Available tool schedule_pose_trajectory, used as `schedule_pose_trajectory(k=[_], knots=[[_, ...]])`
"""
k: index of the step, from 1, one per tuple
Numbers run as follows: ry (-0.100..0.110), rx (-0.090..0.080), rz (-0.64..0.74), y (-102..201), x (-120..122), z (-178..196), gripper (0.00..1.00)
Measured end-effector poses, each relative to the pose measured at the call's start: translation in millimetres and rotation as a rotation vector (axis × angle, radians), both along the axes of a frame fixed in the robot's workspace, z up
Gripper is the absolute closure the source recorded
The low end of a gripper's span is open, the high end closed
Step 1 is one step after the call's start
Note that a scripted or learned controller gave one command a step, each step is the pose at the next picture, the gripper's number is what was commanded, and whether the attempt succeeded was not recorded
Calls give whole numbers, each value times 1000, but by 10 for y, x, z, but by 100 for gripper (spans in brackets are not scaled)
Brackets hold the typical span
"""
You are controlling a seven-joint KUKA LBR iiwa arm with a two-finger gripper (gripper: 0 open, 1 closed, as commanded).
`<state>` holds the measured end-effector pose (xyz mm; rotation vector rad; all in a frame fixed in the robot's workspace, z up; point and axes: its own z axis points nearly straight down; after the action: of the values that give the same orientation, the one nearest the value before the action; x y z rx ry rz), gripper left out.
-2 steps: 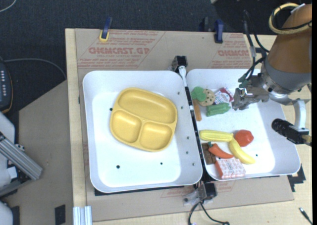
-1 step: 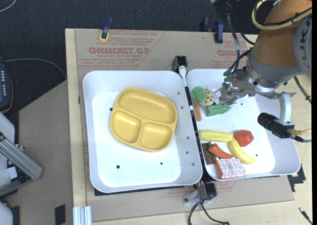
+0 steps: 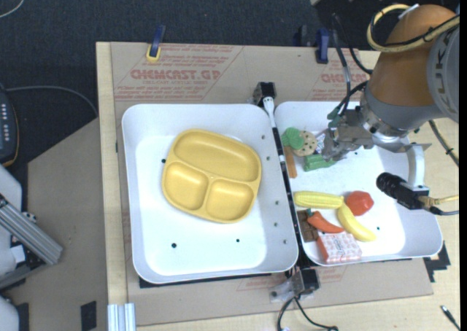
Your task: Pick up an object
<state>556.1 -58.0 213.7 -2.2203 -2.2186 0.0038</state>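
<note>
Yellow plastic catches our eye first: a divided tray [image 3: 211,175] lies alone in the left bin [image 3: 146,249], apart from everything else. We take the right bin [image 3: 419,238] as our landmark, since the small things sit there. At its near-left corner lies a red and white box [image 3: 340,247]. Just behind the box we see an orange carrot [image 3: 323,222], a corn cob [image 3: 318,199], a banana [image 3: 356,222] and a red tomato [image 3: 360,201], all packed close or touching. Toward the bin's far-left corner sit a green round piece [image 3: 293,136], a brown speckled cookie [image 3: 307,143] and a green block [image 3: 318,162].

We judge the clutter is heaped on this side so the arm has many candidates within easy reach, while the big tray stays out of the way.

The tool [image 3: 337,143] is low in the far part of the right bin, right over the green block and just beside the cookie. It seems to touch or nearly touch the block, but from this slant we cannot tell how wide it stands or whether it grips anything. We reckon the green block is the thing being tried for, and it lies on the bin floor.
</note>
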Motion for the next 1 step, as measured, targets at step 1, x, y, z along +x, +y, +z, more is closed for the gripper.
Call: schedule_pose_trajectory(k=[1], knots=[[-7, -1, 1, 7, -53, 190, 100]])
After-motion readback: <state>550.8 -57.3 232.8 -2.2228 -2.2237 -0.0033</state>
